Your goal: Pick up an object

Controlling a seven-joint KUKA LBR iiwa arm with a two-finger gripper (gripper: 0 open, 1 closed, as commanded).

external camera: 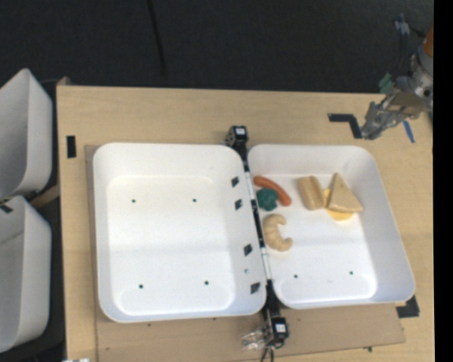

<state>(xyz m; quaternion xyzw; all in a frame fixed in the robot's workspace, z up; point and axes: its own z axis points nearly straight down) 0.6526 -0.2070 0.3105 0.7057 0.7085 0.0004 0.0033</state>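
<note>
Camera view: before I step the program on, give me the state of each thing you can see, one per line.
tool: above the bench beyond the right bin's far corner, holding nothing
right bin: holds all the food items
sausage: lying flat, touching the green piece
green piece: beside the divider
croissant: lying alone
bread roll: lying beside the sandwich wedge
sandwich wedge: resting on a yellow piece
left bin: sits flat

- No text, label, brand, number or sign can be read anywhere on the bench or on the two bins.
- The small black marks along the seam between the bins are too small to make out as writing.
</note>
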